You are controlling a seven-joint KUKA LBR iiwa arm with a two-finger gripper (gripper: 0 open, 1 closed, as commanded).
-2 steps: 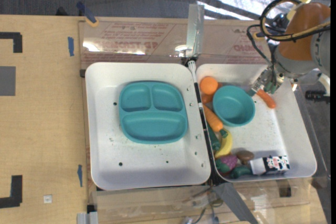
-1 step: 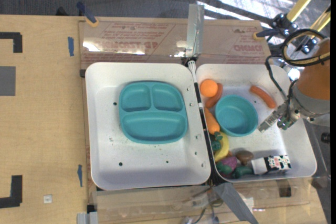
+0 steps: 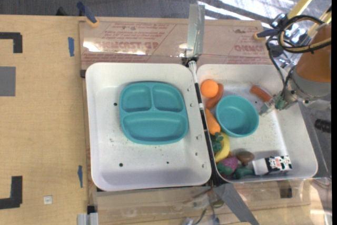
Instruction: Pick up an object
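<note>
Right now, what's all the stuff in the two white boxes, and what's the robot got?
Divided plate: one, teal, left bin.
Bowl: one, teal, right bin.
Orange ball: one, beside the bowl.
Carrot: one, orange, by the divider.
Sausage: one, reddish, far corner.
Banana: one, yellow, near edge.
Milk carton: one, white and black, lying down.
Arm: one, orange band, right side.
Gripper: one, above the right bin.

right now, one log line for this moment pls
arm: over right white bin | gripper: beside reddish sausage-shaped toy | teal round bowl: untouched | pick: not yet done
</note>
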